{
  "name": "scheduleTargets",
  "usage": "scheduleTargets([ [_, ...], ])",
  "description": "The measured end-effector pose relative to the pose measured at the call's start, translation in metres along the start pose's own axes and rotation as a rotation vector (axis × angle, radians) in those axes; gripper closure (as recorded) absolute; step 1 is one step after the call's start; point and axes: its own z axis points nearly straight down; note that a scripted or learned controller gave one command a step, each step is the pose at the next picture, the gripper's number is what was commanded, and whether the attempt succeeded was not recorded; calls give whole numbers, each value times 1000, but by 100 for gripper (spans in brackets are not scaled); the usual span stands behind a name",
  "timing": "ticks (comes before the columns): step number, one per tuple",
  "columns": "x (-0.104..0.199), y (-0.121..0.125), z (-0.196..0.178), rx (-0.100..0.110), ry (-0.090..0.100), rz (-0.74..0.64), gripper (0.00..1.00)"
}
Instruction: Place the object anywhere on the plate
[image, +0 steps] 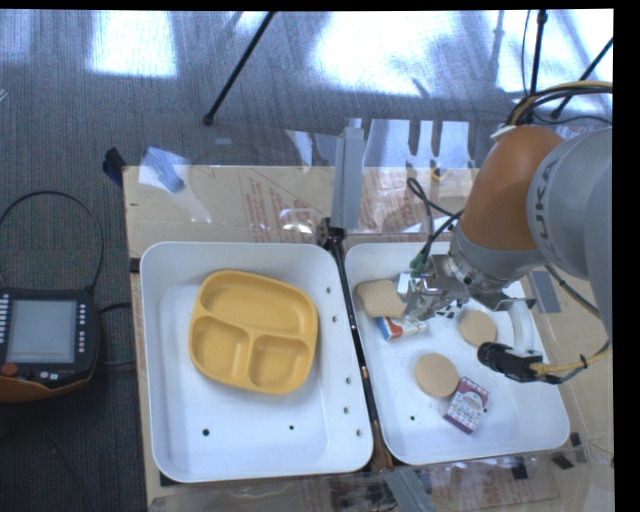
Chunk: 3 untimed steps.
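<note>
Grey arm in from the right, gripper low inside the right bin; cannot tell how wide it stands or whether it has hold of anything. Left bin well off to the gripper's left, with the yellow plate bare in it. Tan square biscuit just left of the gripper, close against it. Two round biscuits, one below, one to its right. Small white box just below-left. Red packet farther below, beside the lower round biscuit.
</note>
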Motion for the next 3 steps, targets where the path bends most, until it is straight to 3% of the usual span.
scheduleTargets([
  [1, -17, -79, -43, -4, 0, 9, 100],
  [2, 27, -100, -32, 2, 1, 6, 100],
  [3, 91, -31, -69, -4, 0, 3, 100],
])
